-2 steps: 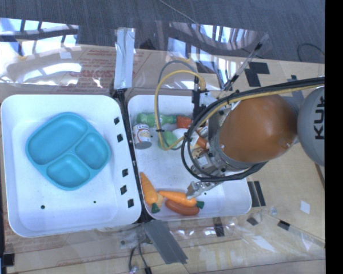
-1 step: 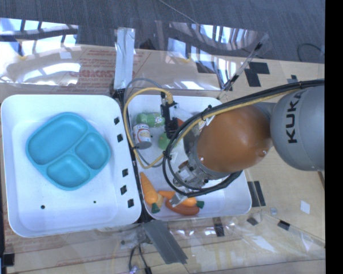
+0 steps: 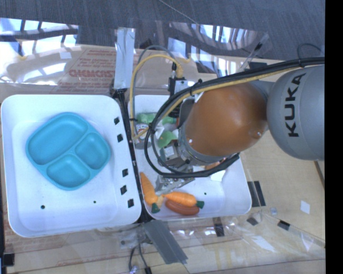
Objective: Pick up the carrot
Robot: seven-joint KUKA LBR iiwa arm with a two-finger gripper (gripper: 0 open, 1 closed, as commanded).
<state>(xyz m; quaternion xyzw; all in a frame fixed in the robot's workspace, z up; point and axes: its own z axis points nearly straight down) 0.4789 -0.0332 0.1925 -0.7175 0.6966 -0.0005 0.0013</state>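
Two orange carrots lie near the front of the right bin [image 3: 240, 201]. One carrot [image 3: 148, 189] is slim and slanted beside the left wall. The other carrot [image 3: 182, 198] is thicker, has a green stub at its right end and rests against a reddish-brown piece [image 3: 183, 209]. My gripper [image 3: 171, 181] hangs just above and between the two carrots, under the arm's orange band [image 3: 226, 121]. Nothing is visibly held in it. The arm hides the middle of the right bin.
A blue three-compartment plate [image 3: 68, 150] sits in the left bin [image 3: 23, 210]. Green toy vegetables [image 3: 146, 119] and a small can-like item [image 3: 141, 131] lie at the back left of the right bin. Black and yellow cables [image 3: 154, 59] loop over that bin's back edge.
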